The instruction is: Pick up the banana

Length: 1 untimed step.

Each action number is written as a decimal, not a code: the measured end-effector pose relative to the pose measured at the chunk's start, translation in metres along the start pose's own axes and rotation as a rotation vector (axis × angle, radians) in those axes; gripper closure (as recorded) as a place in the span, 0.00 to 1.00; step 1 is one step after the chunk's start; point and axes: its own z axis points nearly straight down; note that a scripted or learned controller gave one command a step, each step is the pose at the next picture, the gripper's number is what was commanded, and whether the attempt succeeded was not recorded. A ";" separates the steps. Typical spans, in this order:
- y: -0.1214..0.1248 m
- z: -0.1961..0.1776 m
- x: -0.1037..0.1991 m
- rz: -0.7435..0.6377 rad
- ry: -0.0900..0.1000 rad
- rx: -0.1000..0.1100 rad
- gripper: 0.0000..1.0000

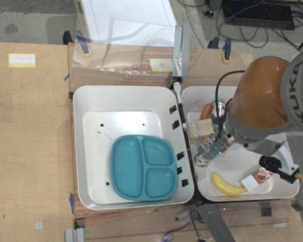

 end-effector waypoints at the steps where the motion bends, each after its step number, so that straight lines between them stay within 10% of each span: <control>1: 0.000 0.000 0.000 0.000 0.000 0.000 0.00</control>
